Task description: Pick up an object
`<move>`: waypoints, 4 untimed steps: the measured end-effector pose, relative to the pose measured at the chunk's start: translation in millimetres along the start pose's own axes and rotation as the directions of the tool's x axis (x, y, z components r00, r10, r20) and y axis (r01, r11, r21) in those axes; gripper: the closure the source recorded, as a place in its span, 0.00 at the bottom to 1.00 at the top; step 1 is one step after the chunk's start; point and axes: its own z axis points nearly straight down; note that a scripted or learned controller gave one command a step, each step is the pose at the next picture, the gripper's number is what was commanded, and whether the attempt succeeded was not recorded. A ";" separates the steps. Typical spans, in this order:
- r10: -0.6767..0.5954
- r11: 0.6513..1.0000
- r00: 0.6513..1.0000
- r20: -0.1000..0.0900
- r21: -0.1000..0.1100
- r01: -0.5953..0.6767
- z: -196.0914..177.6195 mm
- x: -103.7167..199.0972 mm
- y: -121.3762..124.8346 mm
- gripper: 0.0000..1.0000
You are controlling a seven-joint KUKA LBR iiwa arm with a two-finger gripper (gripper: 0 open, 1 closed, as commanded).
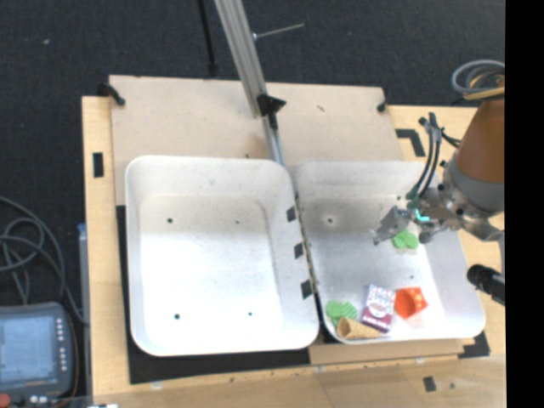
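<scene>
Here, the bench is seen from above at a slant.

- Two shallow white bins are set side by side on the bench [102, 253]; the left bin [212, 257] and the right bin [357, 202] meet along a shared inner edge.
- The arm [483, 155] enters from the right, and its orange band is seen above the grey wrist.
- The gripper [399, 226] is held over the right bin, in its right half. Grey finger parts are seen pointing left and downward, but whether they are spread or closed cannot be told from this view.
- A green piece [406, 241] lies just beside the gripper tip, below it in the picture. Whether it is touched, or lies between the fingers, cannot be told.
- Four more objects are gathered near the front edge of the right bin, well apart from the gripper:
- a red block [410, 302], furthest right;
- a purple and white packet [378, 307], just left of the red block;
- a tan cone [357, 328], at the bin's front rim, below the packet;
- a green ribbed item [339, 310], furthest left, near the front left corner and touching or nearly touching the cone.
- An aluminium bar [240, 45] runs from the top of the picture down to the rear junction of the bins.
- A screen [30, 351] stands at the lower left, beside the bench, with cables [25, 236] above it.
</scene>
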 end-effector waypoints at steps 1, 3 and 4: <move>0.002 1.000 1.000 0.001 -0.004 -0.002 -1.8 -0.3 0.7 0.00; 0.004 1.000 1.000 0.002 0.003 -0.004 101.7 -4.1 -13.4 0.00; 0.004 1.000 1.000 0.002 -0.001 -0.004 146.8 -5.7 -13.2 0.00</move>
